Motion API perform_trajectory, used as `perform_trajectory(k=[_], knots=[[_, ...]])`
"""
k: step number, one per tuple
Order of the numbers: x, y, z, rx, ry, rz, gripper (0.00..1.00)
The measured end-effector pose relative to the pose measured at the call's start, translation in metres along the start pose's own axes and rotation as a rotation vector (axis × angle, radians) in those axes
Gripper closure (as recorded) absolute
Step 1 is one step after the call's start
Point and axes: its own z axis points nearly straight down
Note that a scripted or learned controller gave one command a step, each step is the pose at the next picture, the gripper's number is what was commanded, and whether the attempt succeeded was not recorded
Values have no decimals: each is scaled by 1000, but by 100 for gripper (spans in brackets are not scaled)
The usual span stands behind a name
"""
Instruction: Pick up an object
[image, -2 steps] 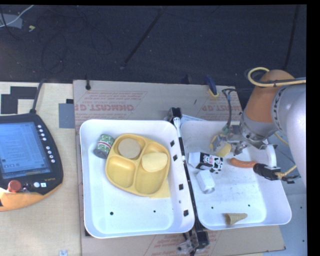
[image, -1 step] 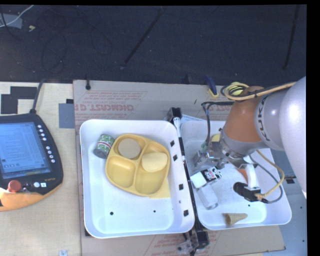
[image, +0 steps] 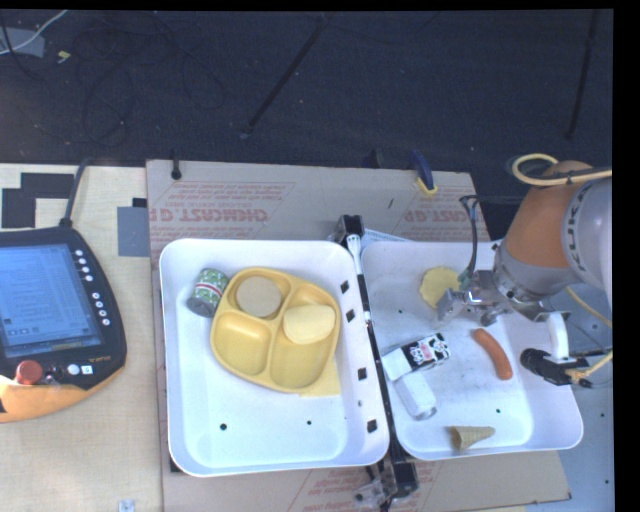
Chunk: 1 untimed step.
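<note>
Sausage lies in the right bin, just below the gripper, which hovers near a yellow piece; jaw opening cannot be determined, nothing visibly held. Step: approach. Next: align over one object, descend, close

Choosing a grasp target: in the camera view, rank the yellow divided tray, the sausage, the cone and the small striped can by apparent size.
Largest to smallest:
1. yellow divided tray
2. sausage
3. cone and small striped can: these two look about alike, so I won't rank them.
</note>
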Motion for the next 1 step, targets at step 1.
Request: perform_trajectory(k=[1], knots=[[64,-48,-1,2,6,-6,0]])
